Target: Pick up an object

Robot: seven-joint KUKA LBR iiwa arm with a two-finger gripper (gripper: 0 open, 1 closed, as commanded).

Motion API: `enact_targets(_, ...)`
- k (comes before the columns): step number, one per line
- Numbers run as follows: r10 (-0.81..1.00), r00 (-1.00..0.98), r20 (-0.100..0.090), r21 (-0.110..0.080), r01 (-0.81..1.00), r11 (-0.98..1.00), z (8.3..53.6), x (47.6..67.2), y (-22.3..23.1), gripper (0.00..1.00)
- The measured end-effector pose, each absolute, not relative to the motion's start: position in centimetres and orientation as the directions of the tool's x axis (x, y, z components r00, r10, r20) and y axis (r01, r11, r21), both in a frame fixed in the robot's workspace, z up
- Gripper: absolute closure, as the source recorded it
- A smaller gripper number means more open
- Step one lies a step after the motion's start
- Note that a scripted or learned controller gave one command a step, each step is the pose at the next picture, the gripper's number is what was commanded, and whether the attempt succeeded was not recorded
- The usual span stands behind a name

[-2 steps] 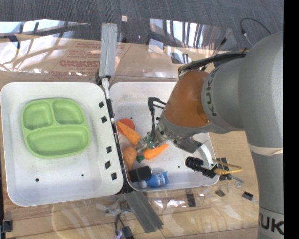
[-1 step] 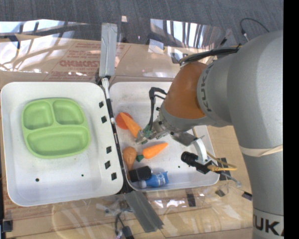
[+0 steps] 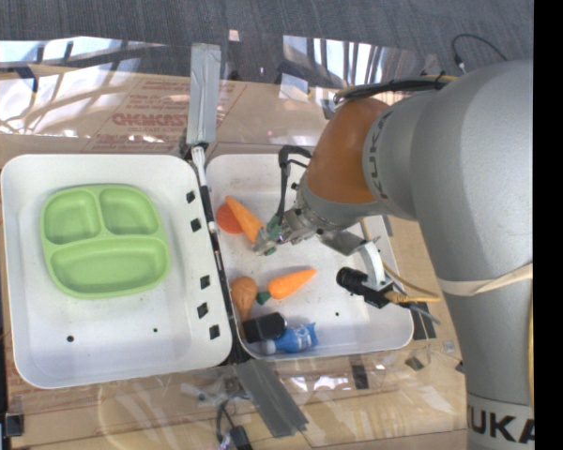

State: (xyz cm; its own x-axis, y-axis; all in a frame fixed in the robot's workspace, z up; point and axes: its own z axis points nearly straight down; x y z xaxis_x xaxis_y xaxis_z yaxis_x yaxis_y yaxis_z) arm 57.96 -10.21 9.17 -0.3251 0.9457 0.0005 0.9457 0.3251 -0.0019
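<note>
My gripper (image 3: 270, 238) is low in the right bin (image 3: 387, 337), at its left-centre. Its tip sits right beside the lower end of an orange carrot-shaped piece (image 3: 240, 218), which lies against the bin's left wall. A carrot with a green top (image 3: 291, 283) lies just below the gripper, apart from it. Further down are a small orange-brown piece (image 3: 244, 294) and a blue bottle with a black cap (image 3: 283, 334) near the front wall. I see nothing held in the gripper.
The left bin (image 3: 38, 345) holds a green divided plate (image 3: 105, 240). The arm's grey body and orange band (image 3: 352, 153) cover the right bin's far right part. A black part (image 3: 358, 282) juts out beside the wrist. Cardboard lies behind the bins.
</note>
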Motion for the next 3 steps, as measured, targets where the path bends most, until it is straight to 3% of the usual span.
enact_targets(1, 0.966, -0.259, 0.008, -0.046, 0.965, 0.259, 8.7, 63.5, -11.0, 0.0)
enact_targets(2, 0.923, -0.386, 0.006, -0.045, 0.922, 0.385, 9.3, 64.5, -11.2, 0.0)
enact_targets(3, 0.799, -0.602, -0.001, -0.025, 0.799, 0.601, 9.2, 65.1, -11.7, 0.0)
